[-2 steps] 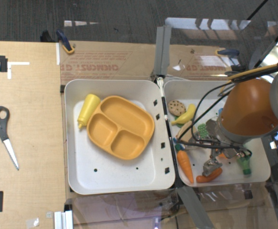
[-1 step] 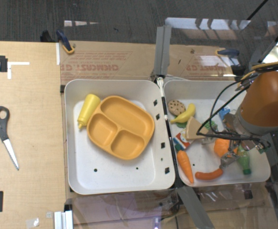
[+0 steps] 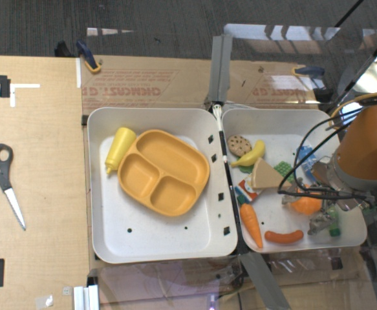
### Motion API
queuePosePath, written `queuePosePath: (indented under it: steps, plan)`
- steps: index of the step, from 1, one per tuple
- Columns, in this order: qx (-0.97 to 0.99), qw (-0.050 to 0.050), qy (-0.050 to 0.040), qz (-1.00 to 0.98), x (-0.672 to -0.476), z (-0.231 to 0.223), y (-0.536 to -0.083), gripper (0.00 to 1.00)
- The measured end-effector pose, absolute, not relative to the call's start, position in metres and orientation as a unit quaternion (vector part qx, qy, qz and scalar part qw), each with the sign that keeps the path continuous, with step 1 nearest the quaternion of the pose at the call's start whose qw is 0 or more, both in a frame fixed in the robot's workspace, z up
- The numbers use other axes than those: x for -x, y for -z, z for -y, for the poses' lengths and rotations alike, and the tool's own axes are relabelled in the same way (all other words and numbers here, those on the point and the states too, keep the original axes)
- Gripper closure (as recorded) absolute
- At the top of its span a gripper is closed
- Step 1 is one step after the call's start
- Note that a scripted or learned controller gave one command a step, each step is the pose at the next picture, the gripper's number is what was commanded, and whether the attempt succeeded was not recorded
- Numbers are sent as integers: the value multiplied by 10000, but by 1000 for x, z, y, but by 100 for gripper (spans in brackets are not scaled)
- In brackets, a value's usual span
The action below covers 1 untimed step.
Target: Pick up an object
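I see the gripper (image 3: 322, 221) low in the right bin (image 3: 275, 118), just right of the sausage (image 3: 283, 237), and I cannot tell whether it grips anything. From that sausage, the carrot (image 3: 251, 224) lies just left, an orange fruit (image 3: 304, 205) sits just above beside the claw, and the banana (image 3: 250, 155) and cookie (image 3: 238, 144) lie farther up-left. Well left of it, in the left bin (image 3: 152, 247), sit a yellow divided plate (image 3: 163, 171) and a yellow bottle (image 3: 119, 148).

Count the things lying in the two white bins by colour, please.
Yellow or yellow-orange: 3, bottle, divided tray, banana
Orange or red: 3, carrot, sausage, orange fruit
Brown or tan: 2, cookie, wedge
Green: 1, block
Total: 9
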<state>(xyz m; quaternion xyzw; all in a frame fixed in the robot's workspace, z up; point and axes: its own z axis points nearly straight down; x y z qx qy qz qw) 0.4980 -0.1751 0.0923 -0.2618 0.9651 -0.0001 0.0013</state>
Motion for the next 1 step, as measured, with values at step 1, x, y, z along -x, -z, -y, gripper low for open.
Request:
queuePosePath:
  steps: [1]
  plan:
    - [2530, 10, -8, -9675, -496, 110, -92, 0]
